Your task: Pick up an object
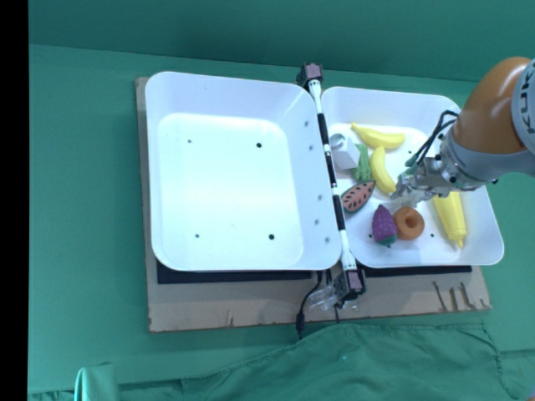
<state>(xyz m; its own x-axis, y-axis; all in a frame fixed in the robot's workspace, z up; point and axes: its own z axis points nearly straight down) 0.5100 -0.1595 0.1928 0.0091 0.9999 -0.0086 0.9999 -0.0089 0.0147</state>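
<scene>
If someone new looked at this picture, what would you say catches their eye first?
The arm's orange band at the right edge stands out most. Its end effector hangs low over the right bin amid bright toy food: two bananas, a doughnut, corn. The left bin is a big white patch.

Green cloth [84, 182] drapes the counter and rises as a backdrop across the frame's top. A brown cardboard sheet [251, 316] lies at centre under even light.

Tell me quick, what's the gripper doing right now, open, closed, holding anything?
Gripper: cannot be told. It sits low in the right bin among the toy foods, just above the orange donut and beside a banana.
</scene>
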